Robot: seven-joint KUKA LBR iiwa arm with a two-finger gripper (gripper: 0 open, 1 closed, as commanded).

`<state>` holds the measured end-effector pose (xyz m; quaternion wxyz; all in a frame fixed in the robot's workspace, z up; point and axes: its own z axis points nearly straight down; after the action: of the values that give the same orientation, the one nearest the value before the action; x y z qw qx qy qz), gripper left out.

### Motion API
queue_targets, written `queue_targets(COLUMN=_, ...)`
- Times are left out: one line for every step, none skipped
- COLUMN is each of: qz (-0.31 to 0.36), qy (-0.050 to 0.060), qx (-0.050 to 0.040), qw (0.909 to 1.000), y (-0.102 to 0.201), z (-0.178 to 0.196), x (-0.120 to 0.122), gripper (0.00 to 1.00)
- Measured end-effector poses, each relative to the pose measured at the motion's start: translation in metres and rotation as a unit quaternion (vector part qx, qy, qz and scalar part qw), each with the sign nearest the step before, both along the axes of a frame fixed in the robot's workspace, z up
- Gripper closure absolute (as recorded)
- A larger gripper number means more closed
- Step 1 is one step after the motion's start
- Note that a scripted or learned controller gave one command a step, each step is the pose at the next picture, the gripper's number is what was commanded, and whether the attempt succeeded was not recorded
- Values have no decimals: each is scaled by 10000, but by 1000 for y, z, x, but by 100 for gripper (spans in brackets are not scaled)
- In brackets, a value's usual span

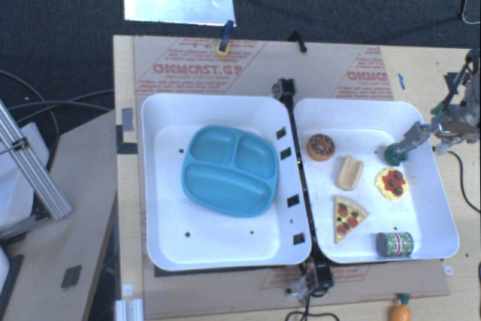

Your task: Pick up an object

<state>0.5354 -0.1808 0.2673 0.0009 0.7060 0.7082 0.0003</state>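
Five toy foods lie in the right bin [370, 133]; any of them would serve as the object to pick up. Reference point: the round mini pizza [391, 183], near that bin's right wall.

- Gripper [396, 154]: just behind the mini pizza, toward the bin's far wall, low over bare white floor. Arm slants in from the right. Dark end piece blurs the tip; cannot tell whether it is released or clenched. Nothing visibly held.
- Beige block, bread-like [349, 172]: just left of the mini pizza, apart from it.
- Chocolate doughnut [321, 147]: further left and back, beyond the block.
- Pizza slice [347, 216]: left and nearer the front edge, point toward the front.
- Green can [394, 243]: on its side, straight in front of the mini pizza, close to the front wall.
- Blue divided plate [231, 171]: well to the left, in the left bin [165, 154].

Judgement: approach stage, no grasp made. Mini pizza is the nearest target but flat, so a pinch needs to come down over its rim, right to the bin floor. The beige block stands taller with straighter sides and looks the safer grip. Either way, centre over the piece before descending and keep off the right wall. The can may roll if nudged.
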Motion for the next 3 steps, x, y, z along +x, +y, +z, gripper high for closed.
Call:
queue_targets(qz=-30, qy=74, qx=21, qw=10000, y=-26, z=-142, x=-37, gripper=0)
queue_targets(qz=-21, qy=-21, qx=-7, qw=10000, y=-12, z=-183, x=-48, gripper=0)
queue_targets(qz=-11, qy=-22, qx=-8, qw=10000, y=-13, z=-172, x=-47, gripper=100)
